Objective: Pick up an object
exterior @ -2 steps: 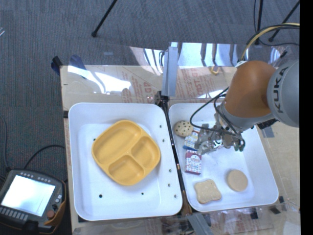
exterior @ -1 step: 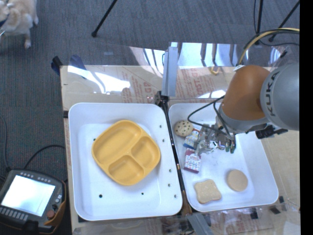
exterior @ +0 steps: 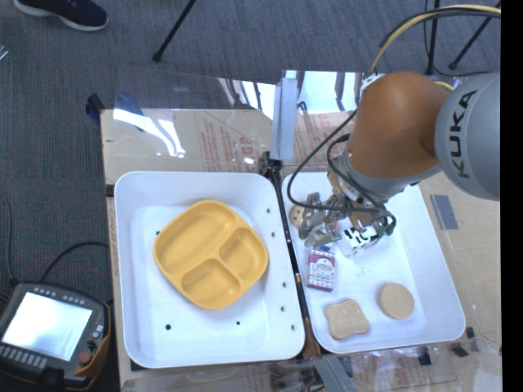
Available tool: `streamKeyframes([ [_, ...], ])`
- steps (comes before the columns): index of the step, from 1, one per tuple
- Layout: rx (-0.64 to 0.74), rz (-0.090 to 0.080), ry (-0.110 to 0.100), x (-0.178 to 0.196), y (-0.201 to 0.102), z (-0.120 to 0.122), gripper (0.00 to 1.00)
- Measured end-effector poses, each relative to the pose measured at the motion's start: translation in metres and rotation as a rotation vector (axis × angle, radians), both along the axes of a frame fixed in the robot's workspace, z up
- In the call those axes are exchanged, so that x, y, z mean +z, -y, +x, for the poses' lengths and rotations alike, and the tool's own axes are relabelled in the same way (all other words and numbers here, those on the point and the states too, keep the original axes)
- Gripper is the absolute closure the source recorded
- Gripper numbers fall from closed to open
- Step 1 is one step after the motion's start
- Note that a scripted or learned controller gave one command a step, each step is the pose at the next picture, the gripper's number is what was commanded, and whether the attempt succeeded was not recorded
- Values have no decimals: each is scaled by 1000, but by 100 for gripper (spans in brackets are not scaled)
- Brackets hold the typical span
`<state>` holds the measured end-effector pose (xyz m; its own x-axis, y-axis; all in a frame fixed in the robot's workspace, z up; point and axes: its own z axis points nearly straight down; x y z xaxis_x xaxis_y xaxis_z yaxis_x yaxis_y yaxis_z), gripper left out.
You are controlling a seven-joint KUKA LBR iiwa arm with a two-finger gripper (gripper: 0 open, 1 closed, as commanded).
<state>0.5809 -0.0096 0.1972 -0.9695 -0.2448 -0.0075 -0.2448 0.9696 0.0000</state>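
Note:
My gripper (exterior: 339,225) hangs low over the upper left part of the right bin (exterior: 433,300), under the orange wrist band. A small black-and-white object (exterior: 362,236) lies right beside its metal fingers, and a brown-and-white piece (exterior: 300,216) sits just to its left. A red carton (exterior: 321,269) lies a little below the gripper. A toast slice (exterior: 346,318) and a round tan cookie (exterior: 395,300) rest near the bin's front. The fingers' stance is hidden by the wrist and cables.
The left bin (exterior: 139,325) holds a yellow divided plate (exterior: 211,253). A thin black divider (exterior: 291,260) separates the two bins. A teach pendant (exterior: 49,333) lies on the floor at the lower left. A tripod leg (exterior: 184,15) stands at the back.

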Motion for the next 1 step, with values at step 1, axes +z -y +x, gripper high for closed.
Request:
streamKeyframes([
  [1,15,-1,-5,14,18,-61,100],
])
